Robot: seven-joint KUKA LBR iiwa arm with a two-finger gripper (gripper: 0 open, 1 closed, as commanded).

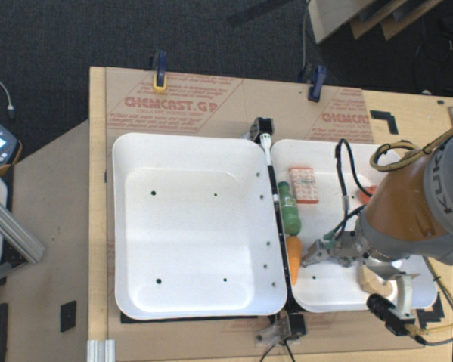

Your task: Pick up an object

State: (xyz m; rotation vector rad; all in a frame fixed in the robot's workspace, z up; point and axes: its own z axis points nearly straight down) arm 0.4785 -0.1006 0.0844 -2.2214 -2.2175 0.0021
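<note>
Brown board covers the worktop (96, 207). Along the right bin's (319, 298) left wall lies an orange carrot-like piece (293, 259), probably light, stiff and slippery; grasp its middle. Whether the hand (313, 253) is open, I cannot tell.

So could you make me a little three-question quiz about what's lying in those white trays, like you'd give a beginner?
1. True or false: the green marker lies in the right bin.
2. Which lies nearer the camera, the orange object or the red-and-white packet?
3. The gripper is closest to: A) the packet, B) the orange object, C) the left bin.

Key: 1 true; 2 the orange object; 3 B.
</note>
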